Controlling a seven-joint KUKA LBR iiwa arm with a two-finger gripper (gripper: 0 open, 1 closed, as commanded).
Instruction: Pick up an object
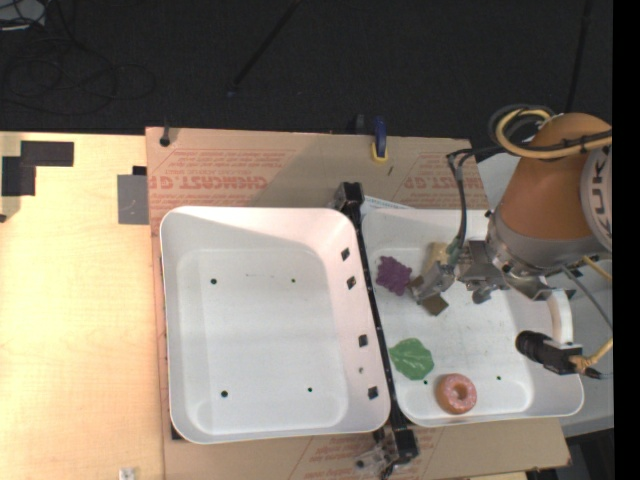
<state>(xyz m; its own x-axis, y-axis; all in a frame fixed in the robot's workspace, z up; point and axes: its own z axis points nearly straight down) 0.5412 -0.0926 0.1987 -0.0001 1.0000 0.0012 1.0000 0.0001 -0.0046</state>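
The right bin (540, 400) holds a purple lumpy object (394, 275) near its left wall, a green flat object (412, 358) lower down, and a pink ring-shaped doughnut (457, 393) near the front edge. My gripper (434, 289) hangs low in the middle of this bin, just right of the purple object. A small brownish piece shows at its tips. The orange-banded wrist (545, 193) rises behind it at the right.
The left bin (200, 408) lies beside the right one, with a black clip strip (362, 298) along the shared wall. A black cylindrical part (545, 351) and cables hang by the right bin's right edge. Wooden bench surface (70, 318) stretches to the left.
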